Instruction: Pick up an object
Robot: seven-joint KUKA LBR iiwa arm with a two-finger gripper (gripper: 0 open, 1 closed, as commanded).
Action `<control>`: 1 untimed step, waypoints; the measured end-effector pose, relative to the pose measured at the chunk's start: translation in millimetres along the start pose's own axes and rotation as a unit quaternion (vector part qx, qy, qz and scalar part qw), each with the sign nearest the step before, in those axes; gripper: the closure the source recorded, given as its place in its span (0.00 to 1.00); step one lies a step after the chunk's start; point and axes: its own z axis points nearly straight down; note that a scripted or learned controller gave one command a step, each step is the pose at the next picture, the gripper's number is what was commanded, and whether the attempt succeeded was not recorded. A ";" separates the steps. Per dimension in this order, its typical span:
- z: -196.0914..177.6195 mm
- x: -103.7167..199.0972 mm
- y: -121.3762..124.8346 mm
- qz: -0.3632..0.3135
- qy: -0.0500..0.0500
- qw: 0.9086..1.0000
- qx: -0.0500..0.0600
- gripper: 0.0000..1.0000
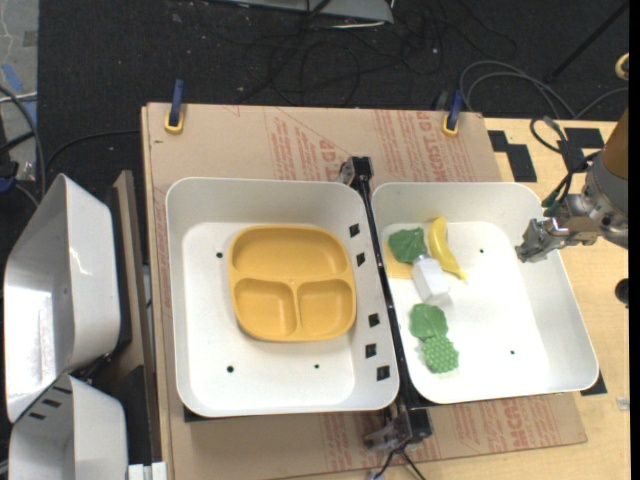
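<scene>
Five small objects cluster at nine o'clock in the right bin; our tool hovers at its three o'clock rim, grip state unreadable. We risk snagging two neighbours, since they touch.

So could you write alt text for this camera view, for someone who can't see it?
Two white bins sit side by side: the left bin holds a yellow divided plate, the right bin small green, yellow and white items, with a robot gripper at its right rim.
</scene>
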 end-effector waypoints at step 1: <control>11.4 51.8 6.3 -0.001 0.001 1.000 0.002 1.00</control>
